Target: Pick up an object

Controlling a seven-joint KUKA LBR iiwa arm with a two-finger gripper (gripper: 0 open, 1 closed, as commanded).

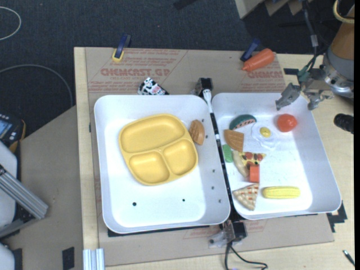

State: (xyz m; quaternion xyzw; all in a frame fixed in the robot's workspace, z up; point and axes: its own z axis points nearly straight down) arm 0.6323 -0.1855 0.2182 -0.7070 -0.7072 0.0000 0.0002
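Above the far edge of the right bin [323,151], the gripper [299,99] hangs with fingers spread and nothing between them, the red tomato [286,122] lying just below it and the fried egg [264,133] beyond that.

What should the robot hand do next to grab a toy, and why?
Probably go straight down a little. The gripper hovers with open fingers above the right bin's far side, holding nothing, and the red tomato lies just below it, apart from the other toys.
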